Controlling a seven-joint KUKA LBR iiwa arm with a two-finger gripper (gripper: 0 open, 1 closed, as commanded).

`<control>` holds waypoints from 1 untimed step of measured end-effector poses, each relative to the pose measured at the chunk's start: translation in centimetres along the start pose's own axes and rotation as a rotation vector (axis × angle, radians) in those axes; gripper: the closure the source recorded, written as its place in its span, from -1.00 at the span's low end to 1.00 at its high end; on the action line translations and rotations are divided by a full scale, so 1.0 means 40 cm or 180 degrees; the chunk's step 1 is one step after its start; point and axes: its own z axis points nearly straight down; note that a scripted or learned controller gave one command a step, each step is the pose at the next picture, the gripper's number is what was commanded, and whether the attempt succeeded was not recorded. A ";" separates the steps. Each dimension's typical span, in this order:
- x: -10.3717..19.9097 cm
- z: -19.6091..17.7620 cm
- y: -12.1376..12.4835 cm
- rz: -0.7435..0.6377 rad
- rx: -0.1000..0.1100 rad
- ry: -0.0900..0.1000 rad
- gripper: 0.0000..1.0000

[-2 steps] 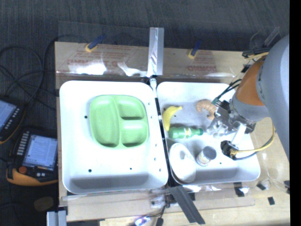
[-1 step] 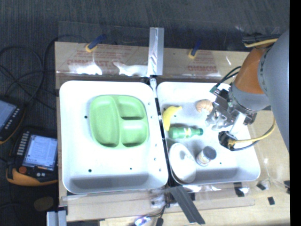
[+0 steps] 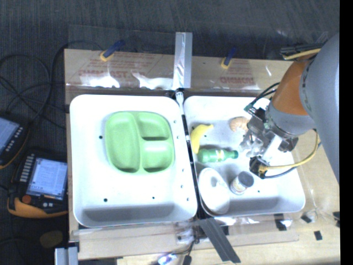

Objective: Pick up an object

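Claw (image 3: 249, 147) state unclear, over right bin (image 3: 287, 200) | bench (image 3: 127, 65) on dark carpet (image 3: 110, 10)

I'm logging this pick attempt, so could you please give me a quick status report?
Gripper low over right bin, nothing seen held. Green bottle lying just left of it; banana, small jar, white bowl close by. Green divided tray in left bin.

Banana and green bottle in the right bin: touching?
Cannot tell. The camera view shows the banana directly above the green bottle, no plain gap or contact.
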 end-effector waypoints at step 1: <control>-0.026 -0.034 -0.074 0.0388 0.0009 0.0006 1.00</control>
